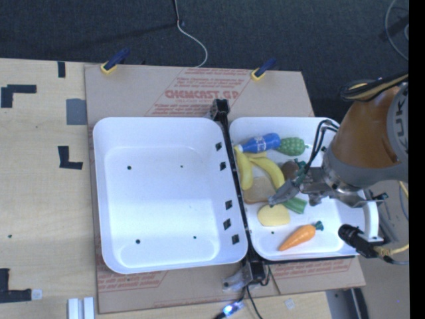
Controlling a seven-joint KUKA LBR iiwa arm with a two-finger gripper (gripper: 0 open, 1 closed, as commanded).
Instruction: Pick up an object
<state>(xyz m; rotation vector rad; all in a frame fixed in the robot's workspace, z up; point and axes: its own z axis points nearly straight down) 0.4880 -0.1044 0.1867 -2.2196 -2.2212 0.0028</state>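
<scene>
The right bin [292, 126] holds several toy foods. A blue bottle [260, 143] and a green bumpy item [292, 145] lie at its far side. A yellow banana [264, 168] curves below them, beside a brown piece [257, 189]. A pale yellow lemon shape [273, 215] and an orange carrot [298, 237] lie nearer the front. My gripper [284, 194] reaches in from the right, low over the middle of the pile, its tips between the banana and the lemon shape, next to a green piece [296, 205].
The left bin [159, 191] sits beside the right one, joined by a black divider [229, 178]. Both rest on a cardboard sheet [199, 92] held by yellow-blue clamps [114, 60]. The arm's orange band [368, 135] hangs over the right bin's right edge.
</scene>
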